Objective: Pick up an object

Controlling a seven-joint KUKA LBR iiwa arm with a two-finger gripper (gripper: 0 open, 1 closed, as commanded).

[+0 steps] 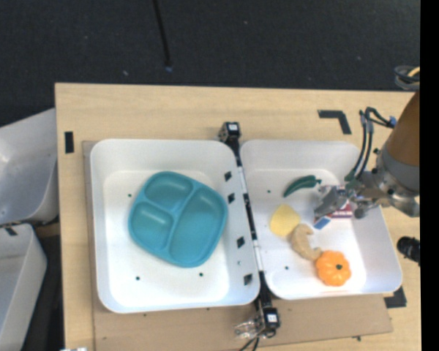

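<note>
Arm (402,152) comes in from the right, grey body with the orange band visible at the frame edge, cables looping above the wrist; gripper (328,209) sits low over the right bin (373,269), in its upper right part; metal fingers point left and down toward the bin's middle; the picture is too soft there to say how far apart they stand, so cannot tell the opening, and nothing can be seen clamped between them; a small red, white and blue item (336,213) lies right under or against the gripper, contact unclear. Right bin contents: green pepper-shaped piece (301,184) just left of the gripper, near the upper middle; yellow rounded piece (284,220) below it, left of centre; tan lumpy piece (304,241) touching or just beside the yellow one on its lower right; orange pumpkin-shaped piece (333,268) just beside the tan one, toward the bin's lower right. All four lie flat on the bin floor, none lifted. Left bin (110,284) holds a blue sectioned plate (178,219), three compartments, sitting about centre and turned at an angle. The two bins touch along a shared middle edge with black clips; both rest on a light wooden bench (146,112); dark floor beyond it.
</note>
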